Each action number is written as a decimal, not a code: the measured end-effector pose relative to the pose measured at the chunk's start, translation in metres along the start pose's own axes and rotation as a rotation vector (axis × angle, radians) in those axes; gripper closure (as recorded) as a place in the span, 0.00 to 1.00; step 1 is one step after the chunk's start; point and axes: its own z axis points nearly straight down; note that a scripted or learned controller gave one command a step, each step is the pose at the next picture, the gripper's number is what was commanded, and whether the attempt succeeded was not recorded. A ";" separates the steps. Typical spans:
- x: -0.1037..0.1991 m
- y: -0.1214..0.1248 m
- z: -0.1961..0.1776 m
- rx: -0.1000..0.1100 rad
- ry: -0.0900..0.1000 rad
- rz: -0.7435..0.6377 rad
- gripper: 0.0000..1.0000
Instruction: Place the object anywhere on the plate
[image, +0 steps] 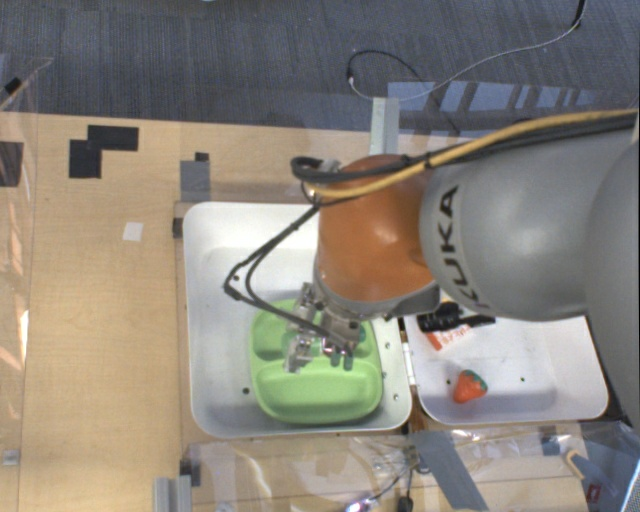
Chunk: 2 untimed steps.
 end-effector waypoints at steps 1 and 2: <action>0.011 0.056 0.012 -0.002 -0.002 -0.229 1.00; 0.001 0.059 0.076 -0.006 -0.008 -0.374 1.00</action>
